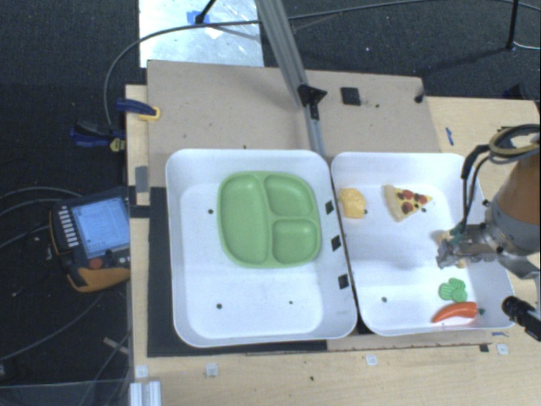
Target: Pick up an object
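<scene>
1. While the arm (520,197) reaches in from the right, two white bins sit side by side: the left bin (194,311) holds a green tray (269,218), the right bin (372,303) holds the small food items.
2. At the right bin's right side, the gripper (461,250) hangs low; whether its tips are apart or together cannot be told, and nothing shows between them.
3. A pizza slice (407,200) lies up and left of the gripper, with a yellow bun (352,202) further left at the bin's edge.
4. Nearest are the green piece (452,290), just below the gripper, and the orange carrot (454,312) beneath that, its long axis running roughly left-right. A short drop toward the near edge likely suits best.
</scene>
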Robot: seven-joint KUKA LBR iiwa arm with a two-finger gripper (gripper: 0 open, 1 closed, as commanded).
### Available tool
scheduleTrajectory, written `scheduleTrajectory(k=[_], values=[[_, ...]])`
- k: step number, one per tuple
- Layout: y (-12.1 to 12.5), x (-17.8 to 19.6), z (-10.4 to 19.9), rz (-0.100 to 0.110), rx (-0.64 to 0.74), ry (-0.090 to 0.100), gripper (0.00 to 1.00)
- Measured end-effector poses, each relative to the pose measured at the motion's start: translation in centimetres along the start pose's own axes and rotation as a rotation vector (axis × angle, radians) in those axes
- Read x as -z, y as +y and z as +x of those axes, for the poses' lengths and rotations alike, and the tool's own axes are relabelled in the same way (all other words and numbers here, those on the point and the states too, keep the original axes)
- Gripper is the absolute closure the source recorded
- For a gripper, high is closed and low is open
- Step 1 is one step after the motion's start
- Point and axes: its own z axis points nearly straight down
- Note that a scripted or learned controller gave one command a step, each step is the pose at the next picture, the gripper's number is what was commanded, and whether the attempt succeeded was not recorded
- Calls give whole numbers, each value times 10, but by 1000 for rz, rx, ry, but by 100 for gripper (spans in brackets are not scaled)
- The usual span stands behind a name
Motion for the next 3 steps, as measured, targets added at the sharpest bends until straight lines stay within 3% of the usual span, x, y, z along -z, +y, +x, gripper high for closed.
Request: scheduleTrajectory(k=[2, 3], values=[[-2, 90, 8, -1, 4, 0, 100], [0, 117, 8, 1, 5, 1, 100]])
